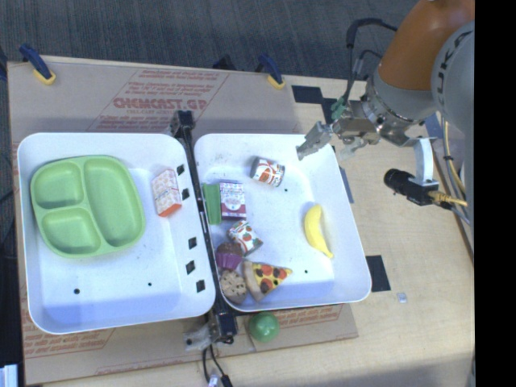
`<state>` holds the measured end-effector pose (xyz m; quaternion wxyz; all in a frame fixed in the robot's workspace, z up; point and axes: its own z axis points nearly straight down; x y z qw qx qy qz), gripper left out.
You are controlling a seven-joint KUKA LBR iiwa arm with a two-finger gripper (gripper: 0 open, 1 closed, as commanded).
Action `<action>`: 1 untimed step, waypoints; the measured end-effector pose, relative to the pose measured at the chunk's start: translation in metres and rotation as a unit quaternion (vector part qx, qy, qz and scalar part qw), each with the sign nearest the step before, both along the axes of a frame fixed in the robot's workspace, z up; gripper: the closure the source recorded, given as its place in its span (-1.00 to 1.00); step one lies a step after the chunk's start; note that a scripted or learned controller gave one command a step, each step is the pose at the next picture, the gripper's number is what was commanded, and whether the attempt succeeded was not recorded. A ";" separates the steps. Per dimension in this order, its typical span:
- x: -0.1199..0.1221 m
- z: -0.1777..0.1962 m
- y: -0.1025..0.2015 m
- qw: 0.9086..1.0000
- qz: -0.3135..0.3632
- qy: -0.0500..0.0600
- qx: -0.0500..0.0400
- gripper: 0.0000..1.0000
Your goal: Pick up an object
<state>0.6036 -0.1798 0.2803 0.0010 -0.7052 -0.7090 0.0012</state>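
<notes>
The right bin (343,216) holds a red-and-white can (268,172), a purple-and-white carton (232,199), a green box (213,202), a yellow banana (317,230), a small strawberry-print carton (244,237), a pizza slice (266,276) and a cookie (234,285). My gripper (326,146) hangs over that bin's far right corner, up and to the right of the can. It is open, with nothing between its fingers.
The left bin (105,289) carries a green divided plate (85,204) and an orange-and-white carton (166,192). A green ball (262,326) lies on the cardboard outside the right bin's front edge. A black divider (193,208) runs between the bins.
</notes>
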 end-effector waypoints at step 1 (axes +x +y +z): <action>-0.030 -0.145 -0.004 1.000 0.000 0.002 0.001 -1.00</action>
